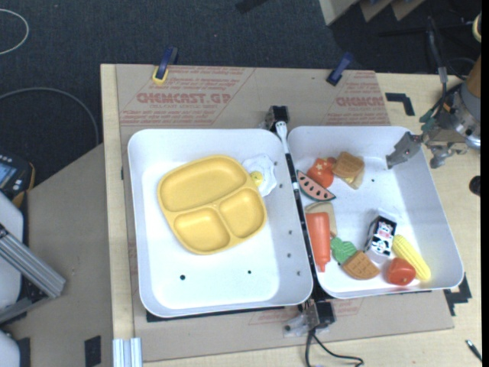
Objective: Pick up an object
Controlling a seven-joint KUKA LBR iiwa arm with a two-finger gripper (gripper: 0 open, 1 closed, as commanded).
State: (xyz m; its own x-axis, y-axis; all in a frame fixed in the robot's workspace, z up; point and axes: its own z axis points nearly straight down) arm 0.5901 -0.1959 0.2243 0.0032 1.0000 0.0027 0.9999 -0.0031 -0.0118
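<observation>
Cardboard covers the bench, dark carpet all round it. Two white bins side by side: the left bin carries a yellow divided plate with a fried egg at its edge. The right bin holds a toy carrot, watermelon slice, corn cob, tomato and a little cow-print carton. The gripper hangs over that bin's far right corner, nothing between its fingers; whether they are spread, I cannot tell.

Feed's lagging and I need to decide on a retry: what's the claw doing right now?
Claw: above the right bin's far right corner, nothing between its fingers; open or closed cannot be told.
</observation>
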